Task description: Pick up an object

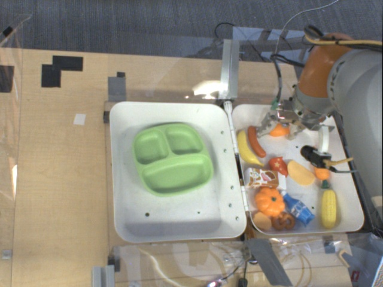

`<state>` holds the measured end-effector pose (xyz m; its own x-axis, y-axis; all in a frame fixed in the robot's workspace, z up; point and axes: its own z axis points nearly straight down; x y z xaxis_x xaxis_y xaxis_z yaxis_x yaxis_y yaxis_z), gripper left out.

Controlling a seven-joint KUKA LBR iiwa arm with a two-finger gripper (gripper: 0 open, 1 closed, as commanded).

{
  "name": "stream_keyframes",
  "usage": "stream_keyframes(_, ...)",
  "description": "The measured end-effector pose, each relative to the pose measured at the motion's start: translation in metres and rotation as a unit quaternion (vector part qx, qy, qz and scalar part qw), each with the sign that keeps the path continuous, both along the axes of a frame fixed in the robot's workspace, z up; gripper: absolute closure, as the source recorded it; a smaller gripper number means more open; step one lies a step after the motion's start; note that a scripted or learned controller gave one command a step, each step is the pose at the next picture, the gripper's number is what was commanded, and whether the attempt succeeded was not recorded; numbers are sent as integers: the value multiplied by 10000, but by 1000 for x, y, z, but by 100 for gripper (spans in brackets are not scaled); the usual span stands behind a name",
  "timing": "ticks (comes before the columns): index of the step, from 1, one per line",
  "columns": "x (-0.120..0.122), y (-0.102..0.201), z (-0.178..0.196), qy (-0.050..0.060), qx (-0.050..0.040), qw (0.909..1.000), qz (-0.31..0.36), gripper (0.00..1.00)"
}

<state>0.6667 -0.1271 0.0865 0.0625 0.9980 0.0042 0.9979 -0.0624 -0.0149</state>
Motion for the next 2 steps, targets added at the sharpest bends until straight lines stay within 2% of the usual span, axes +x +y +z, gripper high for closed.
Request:
stream_keyframes(1, 0, 0, 10, 14, -1, 10000, 15, 100)
stream_keyframes(2, 4, 84, 100, -103, -19, 9998, 157, 100)
